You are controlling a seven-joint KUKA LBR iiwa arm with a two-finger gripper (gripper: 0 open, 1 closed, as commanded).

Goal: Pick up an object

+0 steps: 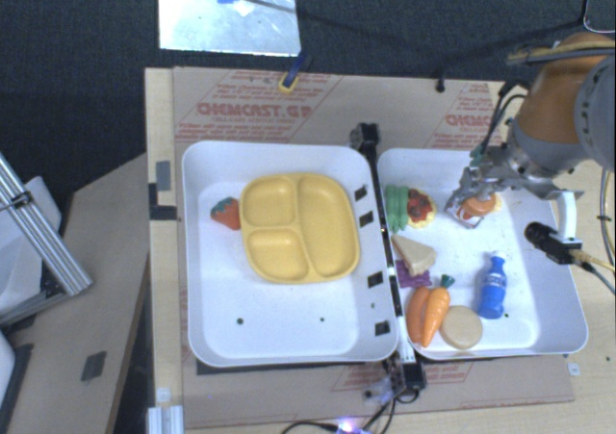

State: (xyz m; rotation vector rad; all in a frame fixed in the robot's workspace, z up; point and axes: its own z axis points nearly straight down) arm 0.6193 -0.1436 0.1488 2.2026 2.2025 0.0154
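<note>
Item under my claw [474, 193]: small orange-and-white toy [475, 208], right bin [549, 326], upper part. My fingers sit right over it; I cannot tell whether they are apart or closed, nor whether the toy is between them.

Same bin: green-and-red piece [409, 204] at left; sandwich wedge [414, 254]; purple bit [416, 279]; carrot [428, 312]; beige disc [462, 328] beside the carrot; blue bottle [493, 285].

Left bin [207, 326]: yellow divided plate [294, 227]; strawberry [226, 213] just left of it.
</note>
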